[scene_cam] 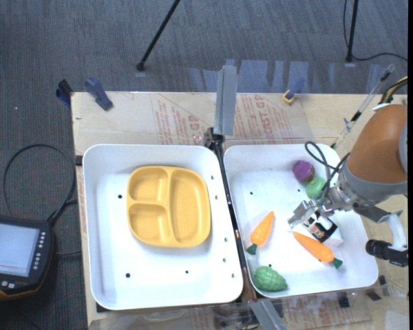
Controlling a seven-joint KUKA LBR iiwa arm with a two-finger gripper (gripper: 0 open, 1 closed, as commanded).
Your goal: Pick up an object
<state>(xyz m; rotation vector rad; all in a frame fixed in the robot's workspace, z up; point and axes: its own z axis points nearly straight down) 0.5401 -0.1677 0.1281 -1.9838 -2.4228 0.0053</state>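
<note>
Gripper [310, 220]: low in the right bin [261, 167]; finger spread cannot be told.
Contact: just beside the right-hand toy carrot [315, 247].

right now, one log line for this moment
claw low in right white bin | above orange toy carrot | nothing seen held | yellow divided plate in left bin

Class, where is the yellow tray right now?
The yellow tray lies in the left bin, near its middle, across the divider from the nearer carrot in the right bin.
</note>
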